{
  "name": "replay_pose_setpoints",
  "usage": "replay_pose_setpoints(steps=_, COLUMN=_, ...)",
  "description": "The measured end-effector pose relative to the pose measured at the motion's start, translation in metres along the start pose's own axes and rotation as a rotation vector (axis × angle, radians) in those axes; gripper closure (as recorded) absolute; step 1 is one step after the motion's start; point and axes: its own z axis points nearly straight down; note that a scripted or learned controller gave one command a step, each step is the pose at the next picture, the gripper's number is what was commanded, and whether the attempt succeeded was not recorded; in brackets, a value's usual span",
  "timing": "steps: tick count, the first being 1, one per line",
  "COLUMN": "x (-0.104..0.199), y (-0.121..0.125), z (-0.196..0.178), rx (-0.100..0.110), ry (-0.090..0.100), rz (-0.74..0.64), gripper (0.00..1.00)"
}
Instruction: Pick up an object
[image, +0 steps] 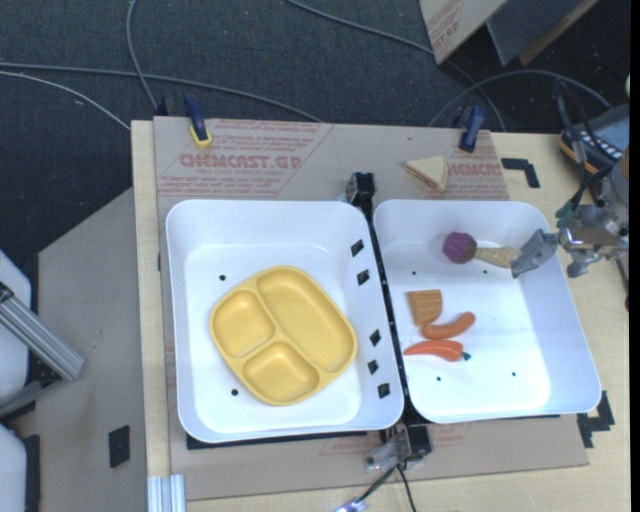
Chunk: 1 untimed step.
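Purple toy left of gripper

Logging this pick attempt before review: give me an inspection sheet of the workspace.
Surface: bench bearing left bin and right bin.
Job's things: in right bin, purple ball, cracker, sausage, carrot.
Clutter: yellow tray in left bin; sandwich wedge on bench.
Grippers: claw at right bin's far right, nothing seen in it.
Cables: several behind the bench.
Surroundings: dark floor.
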Motion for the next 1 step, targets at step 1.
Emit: replay_pose_setpoints(steps=1, x=0.0004, y=0.0024, z=-0.0064, rx=-0.012, ry=-0.003, rz=-0.003, gripper=0.0)
